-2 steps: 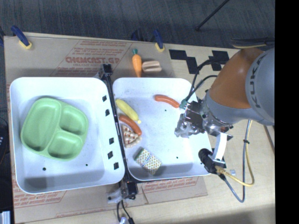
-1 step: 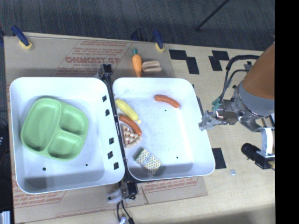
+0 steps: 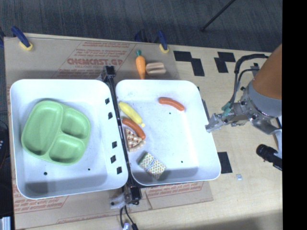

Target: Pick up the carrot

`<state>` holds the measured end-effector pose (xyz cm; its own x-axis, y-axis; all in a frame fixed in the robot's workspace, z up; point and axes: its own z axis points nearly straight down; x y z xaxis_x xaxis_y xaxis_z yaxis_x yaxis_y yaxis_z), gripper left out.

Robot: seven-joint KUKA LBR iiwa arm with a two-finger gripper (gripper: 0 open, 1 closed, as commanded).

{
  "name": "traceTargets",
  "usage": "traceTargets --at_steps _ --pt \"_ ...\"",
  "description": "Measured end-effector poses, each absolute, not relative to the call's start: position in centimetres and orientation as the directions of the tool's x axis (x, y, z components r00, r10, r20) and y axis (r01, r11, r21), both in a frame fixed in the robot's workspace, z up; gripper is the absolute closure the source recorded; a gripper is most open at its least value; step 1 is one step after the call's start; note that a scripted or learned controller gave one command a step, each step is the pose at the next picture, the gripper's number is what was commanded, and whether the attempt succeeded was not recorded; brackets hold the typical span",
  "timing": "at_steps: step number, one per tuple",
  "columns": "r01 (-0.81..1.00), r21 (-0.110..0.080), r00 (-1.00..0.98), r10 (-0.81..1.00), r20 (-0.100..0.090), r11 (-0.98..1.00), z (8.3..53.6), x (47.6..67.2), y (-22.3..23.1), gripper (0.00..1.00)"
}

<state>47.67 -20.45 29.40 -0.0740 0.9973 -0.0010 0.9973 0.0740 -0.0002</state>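
**Carrot lies outside both bins, gripper off to the right**

From the left: the left bin [image 3: 19,128] holds 1 green divided plate [image 3: 55,132]. At the bench's far edge, behind the seam between the 2 bins, the carrot [image 3: 140,65] lies on the cardboard [image 3: 91,59], green top away from the bins, just beside a small sandwich toy [image 3: 155,69]. The right bin [image 3: 192,143] holds a banana [image 3: 130,113], 2 sausages, a waffle and a patterned block. The carrot's spot outside the bin walls probably leaves it open to a grasp from above.

Right of that bin, the gripper [image 3: 214,124] hangs over bare bench, well apart from the carrot, carrying nothing; whether its tips are spread or together, I cannot tell.
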Motion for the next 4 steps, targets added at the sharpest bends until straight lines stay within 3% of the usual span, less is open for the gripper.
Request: traceTargets --at_steps 1,2,3,4 --pt "1.000 -0.005 0.018 1.000 0.002 -0.018 21.1 47.6 -8.3 1.00" --pt "0.831 -0.001 -0.556 0.831 0.001 0.556 16.0 51.2 -15.9 1.00" --pt "0.555 -0.001 -0.832 0.555 -0.001 0.832 20.3 56.0 -18.3 1.00" --pt "0.699 -0.002 -0.715 0.699 0.004 0.715 9.1 61.1 -9.6 1.00"
